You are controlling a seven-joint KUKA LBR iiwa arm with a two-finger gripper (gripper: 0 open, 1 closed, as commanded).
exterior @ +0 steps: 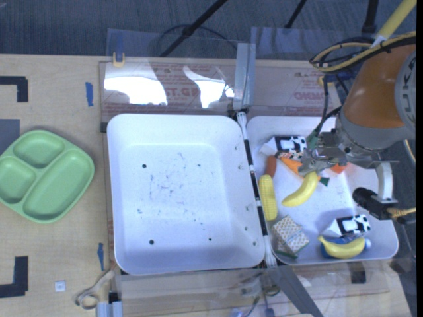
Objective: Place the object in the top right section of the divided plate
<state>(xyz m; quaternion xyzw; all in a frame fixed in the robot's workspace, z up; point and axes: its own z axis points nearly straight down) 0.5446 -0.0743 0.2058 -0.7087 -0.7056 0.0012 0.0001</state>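
Pincer sits low over right bin, upper-mid part, w/ grey wrist and orange band just above/right of it. Metal fingers blur into clutter below, so can't tell if wide, narrow or gripping anything. Right under it: banana, tilted, top end touching or just below the tips; can't tell if it's actually between them. Carrot lies just left of pincer, beside a black-white cow toy near bin's top.

Rest of right bin: corn cob upright along left wall, checkered block at lower left, 2nd banana at bottom w/ 2nd cow toy touching its top.

Left bin is white w/ faint pen marks on floor.

Plate, green, 3 sections, rests on bench far left, well apart from both bins and from pincer. Its top right section is just a small green well.
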